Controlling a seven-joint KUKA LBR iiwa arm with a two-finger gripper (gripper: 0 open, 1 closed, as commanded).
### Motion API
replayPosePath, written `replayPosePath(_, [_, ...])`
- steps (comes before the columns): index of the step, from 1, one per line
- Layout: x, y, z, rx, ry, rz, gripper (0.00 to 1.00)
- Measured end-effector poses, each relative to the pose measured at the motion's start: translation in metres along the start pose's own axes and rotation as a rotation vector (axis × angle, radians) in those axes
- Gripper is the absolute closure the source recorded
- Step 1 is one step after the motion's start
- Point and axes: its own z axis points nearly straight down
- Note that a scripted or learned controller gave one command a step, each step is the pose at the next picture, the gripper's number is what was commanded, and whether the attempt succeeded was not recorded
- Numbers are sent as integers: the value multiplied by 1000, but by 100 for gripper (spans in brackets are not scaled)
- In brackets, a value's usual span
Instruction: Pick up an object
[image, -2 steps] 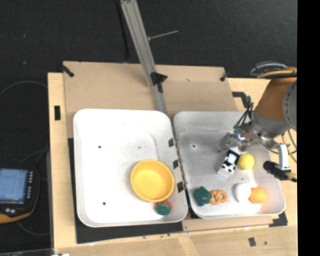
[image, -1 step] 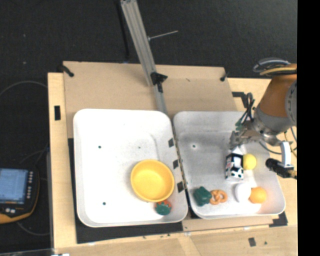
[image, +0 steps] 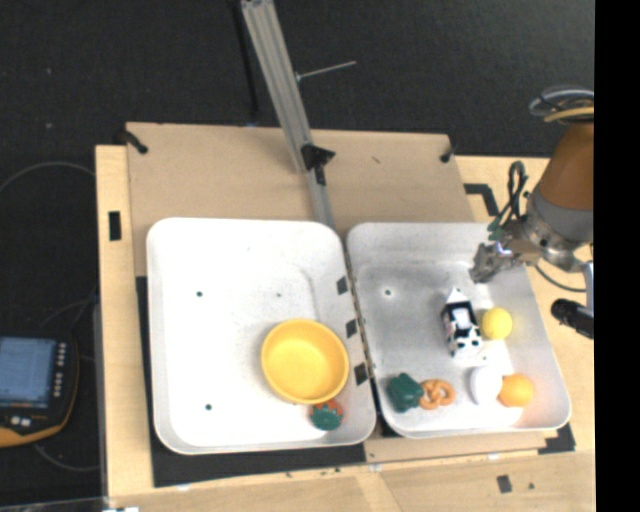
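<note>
My gripper (image: 489, 260) hangs over the upper right part of the right bin (image: 410, 260), with nothing seen between its fingers. Below it in that bin lie a black-and-white toy (image: 460, 327), a yellow ball (image: 496, 323), a white object (image: 484, 384), an orange ball (image: 516, 390), a pretzel-shaped orange piece (image: 436, 393) and a dark green object (image: 404, 392). The left bin (image: 220, 280) holds a yellow bowl (image: 304, 360) and a small green and red object (image: 327, 415) at its front edge.
A grey metal pole (image: 290, 110) slants up from between the bins at the back. A handheld pendant (image: 32, 385) lies off the bench at the far left. The arm's orange band (image: 568, 170) rises at the right edge.
</note>
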Motion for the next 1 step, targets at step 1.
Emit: replayPosePath(1, [-1,5,-65,-2,-1,-1,100])
